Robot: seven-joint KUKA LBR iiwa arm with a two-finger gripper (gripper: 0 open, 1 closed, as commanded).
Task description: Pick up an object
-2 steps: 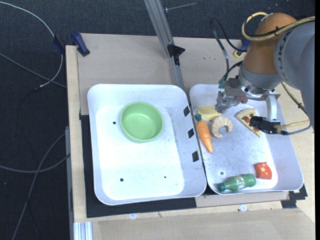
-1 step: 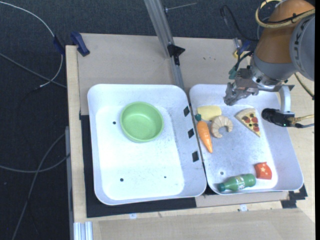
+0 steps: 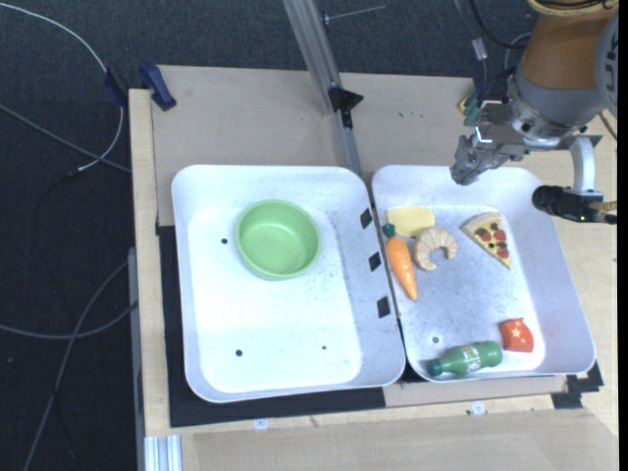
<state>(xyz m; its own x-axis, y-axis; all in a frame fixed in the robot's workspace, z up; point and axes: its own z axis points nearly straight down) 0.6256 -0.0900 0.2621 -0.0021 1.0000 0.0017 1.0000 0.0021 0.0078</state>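
In the right bin (image 3: 564, 292), nearest first — a green bottle (image 3: 465, 359), a red block (image 3: 517, 335), a carrot (image 3: 400, 267), a croissant (image 3: 435, 247), a pizza slice (image 3: 490, 236). The end effector (image 3: 469, 168) hangs over the far rim, above them all — apart, touching nothing.

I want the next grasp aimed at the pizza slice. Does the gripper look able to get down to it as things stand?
Probably yes. The gripper hangs above the right bin's far edge, and the pizza slice lies flat nearby, apart from the croissant, with nothing over it.
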